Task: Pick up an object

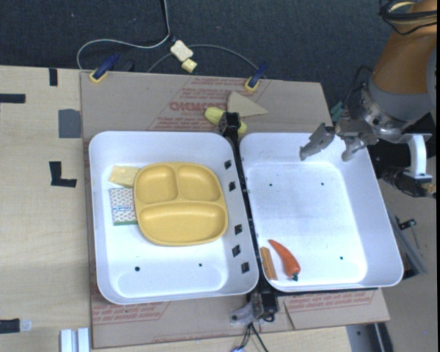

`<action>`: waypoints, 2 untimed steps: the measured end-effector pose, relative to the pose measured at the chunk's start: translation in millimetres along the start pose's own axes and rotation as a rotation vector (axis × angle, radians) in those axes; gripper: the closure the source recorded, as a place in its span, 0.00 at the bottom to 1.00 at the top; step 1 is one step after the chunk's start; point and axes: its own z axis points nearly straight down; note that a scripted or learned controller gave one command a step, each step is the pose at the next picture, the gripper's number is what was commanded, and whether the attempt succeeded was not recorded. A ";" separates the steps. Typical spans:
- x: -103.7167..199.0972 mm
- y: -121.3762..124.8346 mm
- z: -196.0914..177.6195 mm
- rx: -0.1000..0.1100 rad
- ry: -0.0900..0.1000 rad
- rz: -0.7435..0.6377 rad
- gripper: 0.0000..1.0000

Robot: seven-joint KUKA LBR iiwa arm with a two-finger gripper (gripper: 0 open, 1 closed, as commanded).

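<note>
Lying at the near edge of the right bin [367, 196], close to the black divider [238, 196] between the two bins, is an orange-red toy chili pepper [284, 257] with a green tip, and just beside it, on the divider side, a thin brown stick [267, 262]. Both rest on the bin floor, well apart from the pincer.

Across the divider, the left bin [103, 270] holds a yellow three-compartment plate [180, 203] near its middle. Against the side of the plate facing away from the divider sit a small patterned box [122, 205] and, just beyond it, a pale yellow flat piece [122, 174], both touching or nearly touching the plate rim.

Farther back, the pincer [332, 147] hangs over the far edge of the right bin, its two fingers spread apart with nothing between them. The grey arm with its orange band [403, 57] rises behind it.

Beyond the bins, on the cardboard sheet [154, 101] covering the desk, a yellow object [215, 114] and a tan wedge [247, 105] lie near the far end of the divider.
</note>
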 end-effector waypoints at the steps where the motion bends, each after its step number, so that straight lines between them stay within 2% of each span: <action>1: 37.0 8.1 139.0 0.015 0.004 -0.001 0.00; 2: 30.9 -109.7 125.9 0.008 0.001 0.005 0.00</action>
